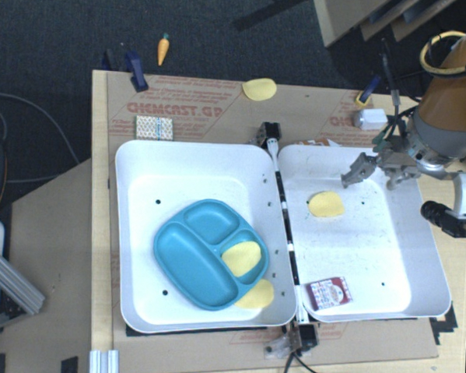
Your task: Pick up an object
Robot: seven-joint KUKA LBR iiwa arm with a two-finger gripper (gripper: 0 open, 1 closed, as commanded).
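In the right bin (416, 254) a flat yellow piece (325, 204) lies near the far left corner. A small red-brown packet (328, 292) rests at that bin's front left. My gripper (374, 178) hangs over the far part of the right bin, up and to the right of the yellow piece. It is open, with nothing between its fingers. In the left bin (140, 177) sits a blue divided plate (198, 254) with a yellow piece (242, 256) in one compartment. Another yellow piece (256, 295) lies by the plate's front right edge.
Outside the bins, on the brown board, lie a yellow piece (259, 89), a patterned pad (153, 127) and a white box (371, 119). A small carrot (163, 49) lies on the dark floor beyond. A black hinge bar (282, 215) separates the bins.
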